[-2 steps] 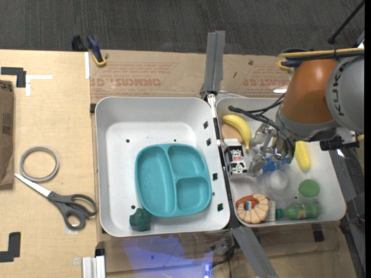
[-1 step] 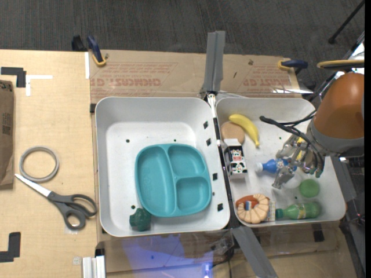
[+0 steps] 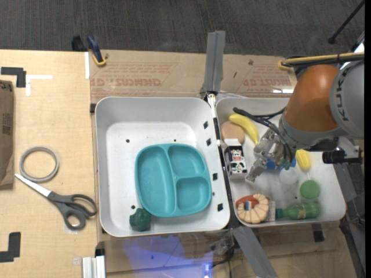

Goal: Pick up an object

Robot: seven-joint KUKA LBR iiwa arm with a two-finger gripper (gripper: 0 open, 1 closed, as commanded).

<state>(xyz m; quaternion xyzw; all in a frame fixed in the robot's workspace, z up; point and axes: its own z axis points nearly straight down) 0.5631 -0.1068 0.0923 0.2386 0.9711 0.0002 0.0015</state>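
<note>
one end effector (image 3: 259,165) hangs low inside the right bin (image 3: 330,213), its silvery fingers pointing down and toward the left bin; whether those fingers are apart or together cannot be told from this slanted view, and nothing is seen clamped between them. the tips sit just beside a small black-and-white box (image 3: 235,160) that lies against the bin's left wall, though contact cannot be confirmed. behind the tool, the grey arm (image 3: 348,103) with its orange band reaches in from the right, covering the bin's upper right part.

around the tool lie the bin's things. a banana (image 3: 246,128) rests near the upper left corner, its long axis running diagonally from upper left to lower right, next to a tan rounded item (image 3: 232,133). a small yellow piece (image 3: 303,159) sits just right of the wrist. a green round object (image 3: 309,189) lies lower right, and below it a green bottle (image 3: 299,212) lies on its side, its long axis roughly level along the near wall. an orange-and-white round toy (image 3: 254,208) sits in the lower left corner.

the left bin (image 3: 116,114) holds a teal divided plate (image 3: 173,179) and a dark green lump (image 3: 139,219) near its lower edge.

on the surface (image 3: 46,109) to the left lie scissors (image 3: 61,201) and a roll of tape (image 3: 39,164).
</note>
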